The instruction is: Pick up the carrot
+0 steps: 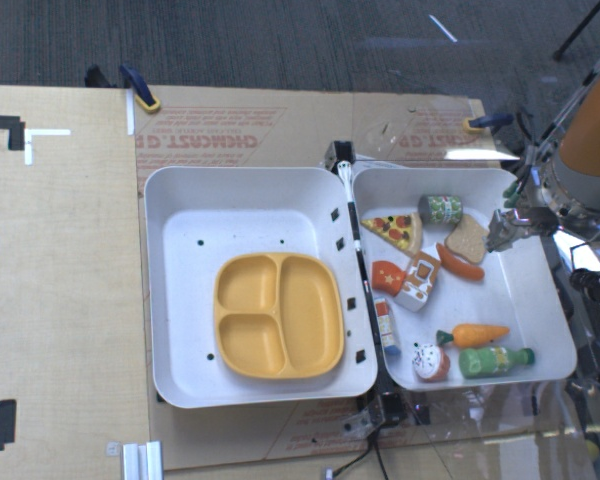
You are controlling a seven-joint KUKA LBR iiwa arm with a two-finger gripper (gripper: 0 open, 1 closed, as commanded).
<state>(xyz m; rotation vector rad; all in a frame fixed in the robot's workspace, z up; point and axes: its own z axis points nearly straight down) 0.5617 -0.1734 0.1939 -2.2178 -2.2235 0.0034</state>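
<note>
Looking down from the fixed camera, the carrot (472,336) lies flat near the front of the right bin (540,298), its green top pointing left towards an egg-like toy (429,362), and it sits just behind a green bottle (494,361). The gripper (504,226) hovers over the bin's far right, near the bread slice (467,239) and well apart from the carrot; its jaws blur against the arm, so I cannot tell their state. The carrot looks like a small plastic toy: probably light, stiff and rather slick. Its tapered shape favours a pinch across the thicker middle, with the fingers kept clear of the bottle.
</note>
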